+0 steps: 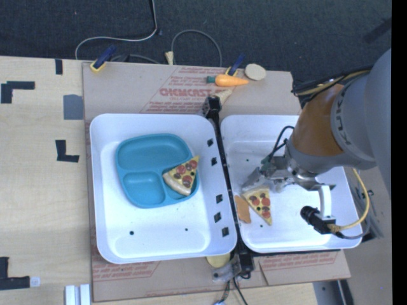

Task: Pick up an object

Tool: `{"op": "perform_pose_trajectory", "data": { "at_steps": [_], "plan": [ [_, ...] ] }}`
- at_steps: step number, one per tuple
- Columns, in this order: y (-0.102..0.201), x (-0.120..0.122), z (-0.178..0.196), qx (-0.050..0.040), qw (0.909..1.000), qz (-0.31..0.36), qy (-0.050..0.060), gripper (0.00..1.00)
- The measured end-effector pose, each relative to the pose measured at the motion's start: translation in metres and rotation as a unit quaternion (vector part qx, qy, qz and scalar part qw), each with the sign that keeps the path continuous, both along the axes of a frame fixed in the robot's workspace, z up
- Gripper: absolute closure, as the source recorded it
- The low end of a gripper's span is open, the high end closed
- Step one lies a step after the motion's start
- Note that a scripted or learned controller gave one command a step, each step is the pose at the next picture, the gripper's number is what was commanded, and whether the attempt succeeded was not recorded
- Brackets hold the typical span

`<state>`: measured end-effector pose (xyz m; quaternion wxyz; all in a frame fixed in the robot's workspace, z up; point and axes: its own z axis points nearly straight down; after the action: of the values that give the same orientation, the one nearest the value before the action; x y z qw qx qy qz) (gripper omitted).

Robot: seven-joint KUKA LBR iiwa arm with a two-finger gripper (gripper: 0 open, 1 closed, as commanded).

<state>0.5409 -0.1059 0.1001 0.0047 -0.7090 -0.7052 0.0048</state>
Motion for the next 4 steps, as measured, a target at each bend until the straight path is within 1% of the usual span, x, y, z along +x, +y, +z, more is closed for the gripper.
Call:
{"op": "perform_pose_trajectory", "data": {
  "at_steps": [1,2,3,4],
  "plan": [
    [-0.024,0.102,0.014,-0.0016,0.9999,0.005,-0.011,0.00],
    [0.012,0.120,-0.016,-0.0020,1.0000,0.005,-0.006,0.00],
    [-0.045,0.129,0.055,-0.0019,0.9999,0.002,-0.010,0.00],
    [0.009,0.006,0.018,0.0025,1.0000,0.003,0.001,0.00]
  ]
}}
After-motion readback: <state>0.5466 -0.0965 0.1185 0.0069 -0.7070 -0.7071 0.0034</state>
